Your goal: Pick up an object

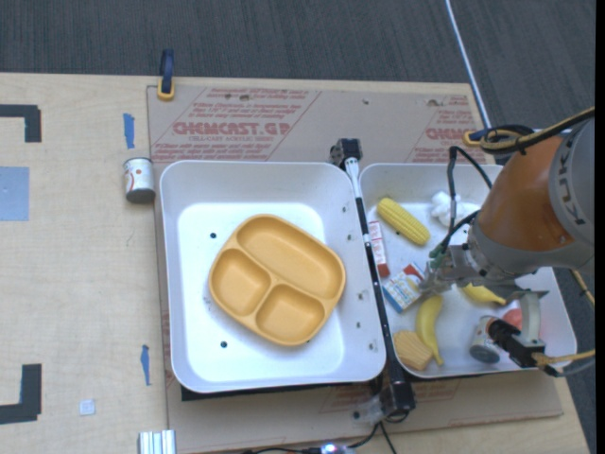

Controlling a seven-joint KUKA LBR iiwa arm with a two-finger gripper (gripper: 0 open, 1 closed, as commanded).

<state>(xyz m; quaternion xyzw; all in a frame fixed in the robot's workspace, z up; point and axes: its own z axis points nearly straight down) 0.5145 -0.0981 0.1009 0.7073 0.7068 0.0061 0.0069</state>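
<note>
The gripper (pixel 444 274) hangs low in the right bin (pixel 558 334), above a yellow banana (pixel 430 322) that lies curved near the bin's near-left corner; whether it is clenched or released cannot be told. Beside it lie a corn cob (pixel 402 219) and a small packet (pixel 402 289). The arm's bulk hides much of the bin's right part. The left bin (pixel 189 253) holds a yellow divided plate (pixel 276 279).

The grey arm (pixel 567 187) reaches in from the right, its orange band (pixel 525 201) broad and rounded above the wrist. Below the band, the grey wrist section narrows leftward and downward to the gripper (pixel 442 274), which points down at a slant. Dark cables loop over the top of the band and trail along the wrist toward the gripper.
</note>
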